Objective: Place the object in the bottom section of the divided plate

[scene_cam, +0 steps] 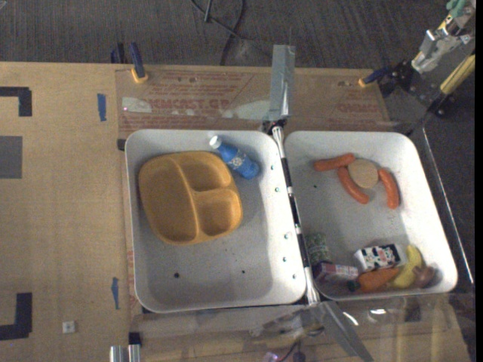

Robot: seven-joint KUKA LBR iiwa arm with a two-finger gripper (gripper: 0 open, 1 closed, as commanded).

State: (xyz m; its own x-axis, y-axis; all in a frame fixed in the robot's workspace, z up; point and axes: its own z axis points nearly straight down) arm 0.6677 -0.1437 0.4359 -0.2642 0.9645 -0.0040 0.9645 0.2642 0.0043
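Observation:
A yellow divided plate with three sections lies in the left bin, toward its back left. All three sections hold nothing. A small blue bottle lies against the plate's far right rim. The arm's end with the gripper sits at the top right corner, above the floor and well outside both bins. It is far from the plate and from every object, and nothing shows in its grasp.
The right bin holds three orange sausages around a beige disc at the back. A milk carton, banana, carrot and a small dark green item crowd its front edge.

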